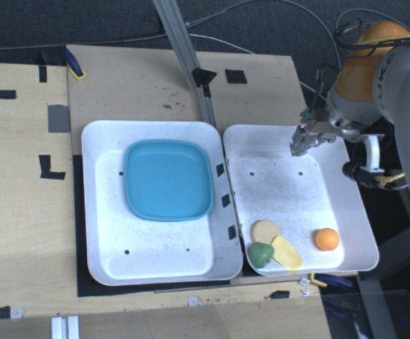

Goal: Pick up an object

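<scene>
The task named no single object; four small candidates lay in the right bin. An orange ball sat near that bin's front right corner. A tan disc, a green piece and a yellow piece formed a cluster near the bin's front left corner. The green piece touched the disc's front edge, and the yellow piece lay just beside both, on the side toward the ball. The ball was well apart from the cluster.

The gripper hung over the rear of the right bin, near its back rim and well apart from all four objects. Whether it was apart or together could not be told, because the view showed it only as a small grey mass. Nothing was seen held in it, and no contact with the bin floor could be confirmed.

The left bin stood touching the right bin along their shared edge. It held a blue plate, lying flat toward the bin's rear centre.

The arm entered from beyond the right bin's rear right corner. Its orange band sat above the wrist, and the wrist sloped down toward the bin's back rim.
</scene>
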You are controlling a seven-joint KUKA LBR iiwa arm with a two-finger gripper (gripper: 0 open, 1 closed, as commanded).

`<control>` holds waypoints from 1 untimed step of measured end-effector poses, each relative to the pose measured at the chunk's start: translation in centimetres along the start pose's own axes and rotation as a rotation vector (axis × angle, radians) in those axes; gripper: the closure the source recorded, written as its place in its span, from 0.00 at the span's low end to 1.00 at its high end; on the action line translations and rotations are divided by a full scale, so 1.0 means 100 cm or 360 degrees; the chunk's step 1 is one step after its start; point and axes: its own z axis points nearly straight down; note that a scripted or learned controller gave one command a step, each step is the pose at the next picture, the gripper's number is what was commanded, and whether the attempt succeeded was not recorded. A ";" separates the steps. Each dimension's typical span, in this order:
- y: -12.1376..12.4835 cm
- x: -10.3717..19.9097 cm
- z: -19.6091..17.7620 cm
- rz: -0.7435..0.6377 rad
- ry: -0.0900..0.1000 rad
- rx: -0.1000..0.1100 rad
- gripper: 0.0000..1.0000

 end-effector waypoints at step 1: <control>0.007 -0.007 -0.048 0.0000 0.0000 0.0000 1.00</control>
